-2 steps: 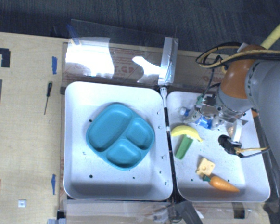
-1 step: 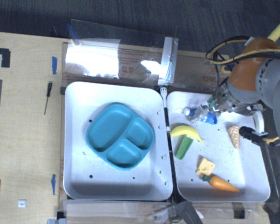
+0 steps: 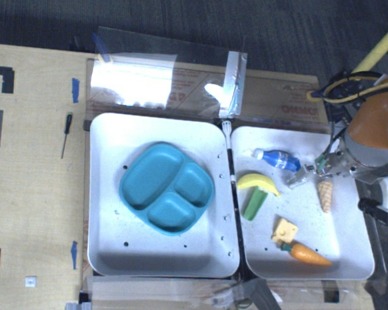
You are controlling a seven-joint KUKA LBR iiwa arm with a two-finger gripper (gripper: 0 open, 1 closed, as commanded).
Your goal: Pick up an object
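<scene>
Roughly by size, field notes.

Bench: pale wood surface (image 3: 24, 191) with black corner marks at the left, blue tape tabs, and a thin dark tool lying left of the bins.
Floor: dark carpet (image 3: 192, 10) across the far side of the scene.
Clear sheet: glossy transparent panel (image 3: 153, 84) lying flat behind the left bin, strong glare on it; a metal strip stands at its right end.
Left bin: shallow white bin (image 3: 100, 237); holds one item.
Right bin: shallow white bin (image 3: 350, 253), touching the left bin along the middle divider.
Arm: grey with orange band (image 3: 373, 125), entering from the right over the far right corner of the right bin; yellow and black cables loop above it.
Blue tray: three-compartment teal plate (image 3: 166, 187), centred in the left bin, well apart from the arm.
Gripper: gripper (image 3: 323, 164) low over the far part of the right bin; fingers too small and cluttered to read, cannot tell whether spread or closed.
Bottle: blue and white bottle (image 3: 277, 159), lying on its side just left of the gripper, apart from it.
Cone: tan waffle cone (image 3: 325, 195), just near of the gripper, pointing nearward.
Carrot: orange carrot (image 3: 308, 255), near right area, touching the cheese.
Banana: yellow banana (image 3: 258, 183), left side of the right bin, resting over the green block's top.
Green block: green stick (image 3: 254, 204), tilted, below the banana.
Cheese: yellow wedge (image 3: 284, 230), between green block and carrot.
</scene>
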